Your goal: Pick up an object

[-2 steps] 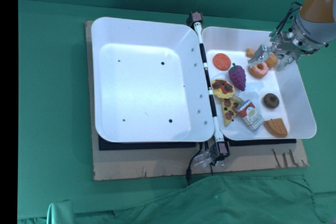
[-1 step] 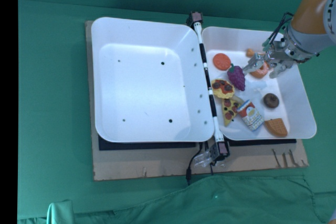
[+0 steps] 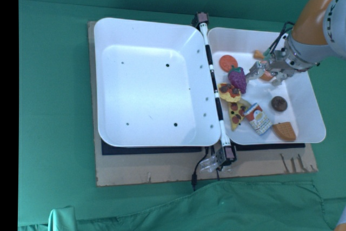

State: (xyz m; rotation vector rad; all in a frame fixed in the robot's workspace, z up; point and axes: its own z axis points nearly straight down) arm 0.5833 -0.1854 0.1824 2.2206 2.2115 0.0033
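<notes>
The likeliest target, in my judgement, is the small orange toy piece (image 3: 265,76) lying in the right-hand white bin (image 3: 311,96), toward its far edge and partly covered by the metal two-finger gripper (image 3: 263,70). The gripper sits directly over it, so the piece lies just beneath and slightly toward the near side of the fingertips. Whether the gripper is spread or closed, and whether it has hold of anything, cannot be told at this size. Another small orange bit (image 3: 259,54) lies just beyond it, nearer the far edge.

Toward the divider between the bins sits a purple grape-like toy (image 3: 237,78), just beside the gripper, its long axis running from far edge to near edge. Around it, one each: a red-orange round disc (image 3: 228,63), a yellow spotted pastry (image 3: 230,92), a pizza slice (image 3: 236,113), a small printed carton (image 3: 258,118), a brown round cookie (image 3: 279,104) and an orange wedge (image 3: 285,131) at the near right corner.

The left-hand white bin (image 3: 108,40) holds no toys.
</notes>
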